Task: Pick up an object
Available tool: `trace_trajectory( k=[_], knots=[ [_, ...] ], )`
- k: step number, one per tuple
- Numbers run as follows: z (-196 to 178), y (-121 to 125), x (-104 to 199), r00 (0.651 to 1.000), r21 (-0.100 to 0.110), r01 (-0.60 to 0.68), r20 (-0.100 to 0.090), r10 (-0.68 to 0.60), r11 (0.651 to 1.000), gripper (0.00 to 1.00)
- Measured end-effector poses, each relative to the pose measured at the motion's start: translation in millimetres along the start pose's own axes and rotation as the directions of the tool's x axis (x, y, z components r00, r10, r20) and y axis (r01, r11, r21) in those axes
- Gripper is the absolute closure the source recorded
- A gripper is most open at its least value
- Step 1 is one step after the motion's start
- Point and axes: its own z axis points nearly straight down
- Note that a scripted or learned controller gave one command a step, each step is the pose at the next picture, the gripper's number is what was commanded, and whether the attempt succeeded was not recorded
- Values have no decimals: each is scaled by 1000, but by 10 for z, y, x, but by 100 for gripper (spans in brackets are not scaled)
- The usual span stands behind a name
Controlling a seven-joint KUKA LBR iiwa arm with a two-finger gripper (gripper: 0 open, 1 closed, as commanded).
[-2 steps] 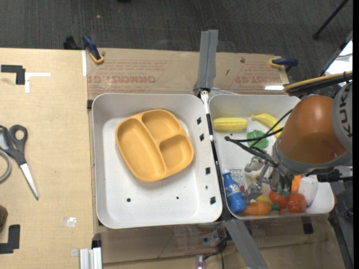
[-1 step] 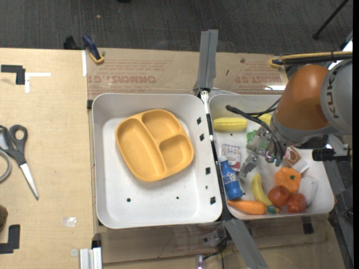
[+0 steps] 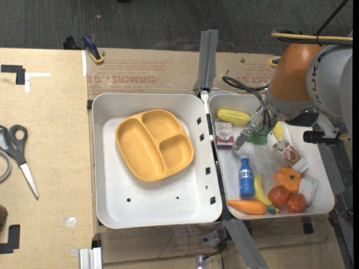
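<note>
Directly beneath the gripper (image 3: 251, 132), in the right white bin (image 3: 321, 167), sits 1 small green plastic object (image 3: 259, 137), touching its tip. Finger spacing: I cannot tell from here.

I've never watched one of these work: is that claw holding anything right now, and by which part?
It cannot be told. The gripper sits over a green object in the right bin, hiding any contact.
</note>
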Motion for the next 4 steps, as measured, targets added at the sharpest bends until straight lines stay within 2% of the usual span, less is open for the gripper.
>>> trace_trajectory(
  k=[1,2,3,4],
  knots=[
    [12,-414,390,996,3,-85,-3,85,996,0],
    [-82,-409,384,997,2,-81,-1,81,997,100],
    [16,-674,942,982,3,-186,-5,186,982,100],
    [15,-674,940,982,3,-187,-5,187,982,0]
  ],
)
